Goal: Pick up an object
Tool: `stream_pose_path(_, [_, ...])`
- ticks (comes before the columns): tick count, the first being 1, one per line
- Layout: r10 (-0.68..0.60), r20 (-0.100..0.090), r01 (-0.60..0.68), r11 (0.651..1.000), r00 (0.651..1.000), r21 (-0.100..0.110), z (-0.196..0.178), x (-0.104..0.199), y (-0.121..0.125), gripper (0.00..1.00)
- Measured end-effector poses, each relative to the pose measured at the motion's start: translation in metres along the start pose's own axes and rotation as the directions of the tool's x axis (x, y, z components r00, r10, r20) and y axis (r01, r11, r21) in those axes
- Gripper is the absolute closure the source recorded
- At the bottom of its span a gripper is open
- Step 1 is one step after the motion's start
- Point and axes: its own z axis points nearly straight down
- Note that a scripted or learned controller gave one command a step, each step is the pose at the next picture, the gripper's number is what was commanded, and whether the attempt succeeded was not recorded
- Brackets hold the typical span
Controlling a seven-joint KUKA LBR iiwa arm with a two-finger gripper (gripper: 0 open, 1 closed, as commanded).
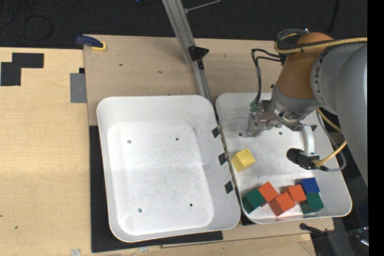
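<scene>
My gripper (257, 127) hangs low over the far middle of the right bin (235, 106), its fingers pointing down at the bin floor with nothing seen between them. A yellow block (243, 159) lies on the floor just in front of it, a little to its left. Along the near edge lies a cluster: a green block (254, 199), two orange blocks (268, 191) (282, 204), a third orange block (296, 193), a blue block (309, 184) and a dark green block (312, 204).
The left bin (111, 108) stands beside the right one, joined by black clips along the shared rim. An aluminium rail (180, 24) slants up from behind the bins. The arm's grey body (345, 93) covers the right bin's far right side.
</scene>
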Motion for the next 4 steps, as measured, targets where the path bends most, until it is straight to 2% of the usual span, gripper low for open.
stream_pose_path(2, [-0.003,0.001,0.003,1.000,1.000,-0.007,-0.095,-0.007,0.009,1.00])
stream_pose_path(3, [-0.004,0.002,0.005,1.000,1.000,-0.009,-0.157,-0.003,0.006,1.00])
stream_pose_path(4, [-0.004,0.001,0.004,1.000,1.000,-0.006,-0.192,-0.005,0.006,1.00])
